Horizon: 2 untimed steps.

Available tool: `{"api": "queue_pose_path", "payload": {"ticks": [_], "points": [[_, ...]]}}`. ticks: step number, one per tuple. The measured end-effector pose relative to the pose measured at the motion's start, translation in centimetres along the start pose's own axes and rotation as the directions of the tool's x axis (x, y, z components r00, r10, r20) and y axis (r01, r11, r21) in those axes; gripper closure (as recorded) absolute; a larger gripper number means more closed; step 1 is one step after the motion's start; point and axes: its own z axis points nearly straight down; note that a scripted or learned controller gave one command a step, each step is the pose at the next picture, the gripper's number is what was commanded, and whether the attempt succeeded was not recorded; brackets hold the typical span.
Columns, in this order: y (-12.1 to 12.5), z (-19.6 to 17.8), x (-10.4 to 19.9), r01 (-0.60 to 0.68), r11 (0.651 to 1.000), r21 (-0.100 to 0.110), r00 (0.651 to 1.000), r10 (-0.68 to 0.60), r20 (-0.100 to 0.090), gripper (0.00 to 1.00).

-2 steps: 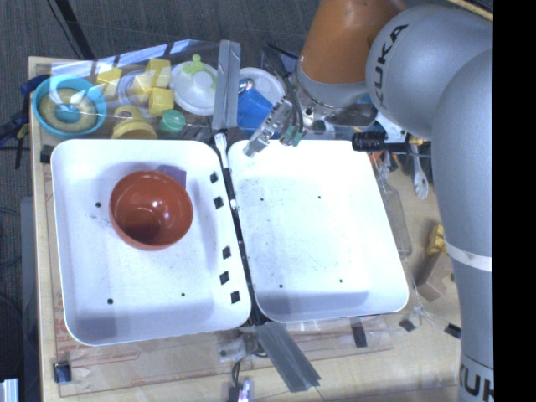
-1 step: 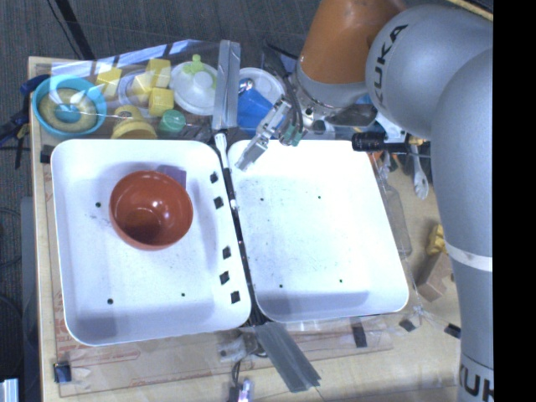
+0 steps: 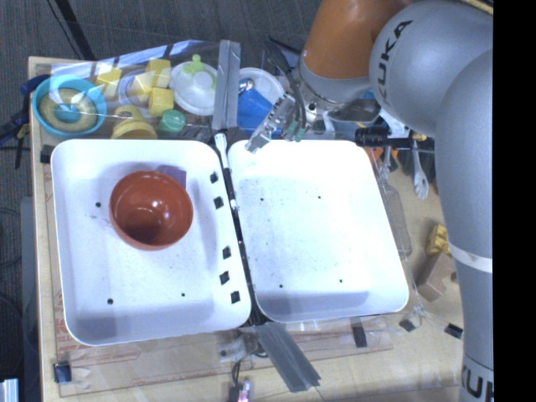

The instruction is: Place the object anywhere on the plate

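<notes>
Plate [image 3: 152, 209], a red bowl-shaped dish, sits left of centre in the left bin [image 3: 84, 308]. My gripper [image 3: 266, 132] hangs over the right bin's [image 3: 318, 300] far-left corner; can't tell if it's open, closed or carrying anything. Confirm the grasp first, then cross left and release low over the dish centre.

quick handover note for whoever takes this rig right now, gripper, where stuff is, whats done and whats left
Gripper: at the far edge of the right bin, near the divider; nothing visible between its fingers, open or shut unclear.
Red bowl-shaped plate: in the left bin, nothing on it.
Object to place: I cannot identify one in either bin.
Done: no placement yet.
Left: find and grasp the object, set it on the plate.
</notes>
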Motion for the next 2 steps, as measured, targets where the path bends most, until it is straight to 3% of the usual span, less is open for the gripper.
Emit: {"api": "queue_pose_path", "payload": {"ticks": [1,2], "points": [[0.0,0.0,0.0,0.000,1.000,0.000,1.000,0.000,0.000,0.00],[0.1,-1.1,-0.1,0.004,1.000,-0.002,1.000,-0.004,0.006,1.00]]}}
